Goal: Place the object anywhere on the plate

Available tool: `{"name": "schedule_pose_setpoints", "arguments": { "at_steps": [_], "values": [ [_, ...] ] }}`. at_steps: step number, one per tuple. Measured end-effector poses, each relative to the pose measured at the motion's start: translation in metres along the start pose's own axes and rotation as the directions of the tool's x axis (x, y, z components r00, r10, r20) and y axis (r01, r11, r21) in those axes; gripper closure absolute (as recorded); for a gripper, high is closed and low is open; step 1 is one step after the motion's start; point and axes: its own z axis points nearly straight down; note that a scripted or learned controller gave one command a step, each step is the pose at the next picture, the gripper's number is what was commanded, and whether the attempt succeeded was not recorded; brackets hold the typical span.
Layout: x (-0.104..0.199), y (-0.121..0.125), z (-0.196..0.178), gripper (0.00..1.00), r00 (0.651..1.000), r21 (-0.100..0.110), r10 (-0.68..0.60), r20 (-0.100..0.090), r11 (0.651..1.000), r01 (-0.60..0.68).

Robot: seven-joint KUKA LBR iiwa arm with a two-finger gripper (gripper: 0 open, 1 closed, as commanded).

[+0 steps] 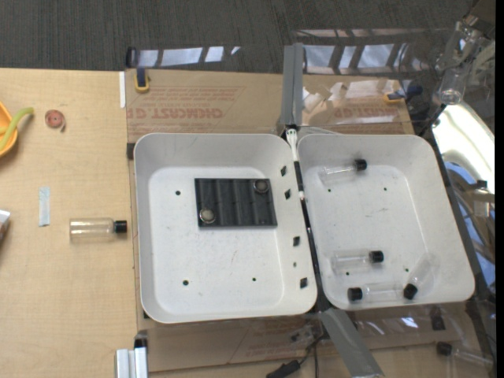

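Note:
A dark ribbed plate (236, 203) lies flat in the left bin (157, 290), a little behind its middle. Two small round pieces sit on the plate, one at its front left corner (207, 216) and one at its back right corner (261, 186). Several clear vials with black caps lie in the right bin (441, 211): one near the back (342, 170), one toward the front (356, 259), and two along the front wall (372, 294) (418, 277).
On the wooden bench left of the bins lie another clear vial (93, 227), a small grey strip (44, 207), a red disc (53, 118) and an orange item (5, 129) at the edge. Cardboard lies behind the bins.

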Motion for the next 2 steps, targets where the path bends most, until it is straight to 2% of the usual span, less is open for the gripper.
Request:
{"name": "schedule_pose_setpoints", "arguments": {
  "at_steps": [1, 2],
  "values": [
    [-0.001, -0.077, 0.118, 1.00, 0.983, 0.002, 0.182, 0.001, 0.983, -0.182],
    [0.045, -0.168, 0.168, 1.00, 0.935, 0.003, 0.355, 0.002, 0.935, -0.355]
  ]
}}
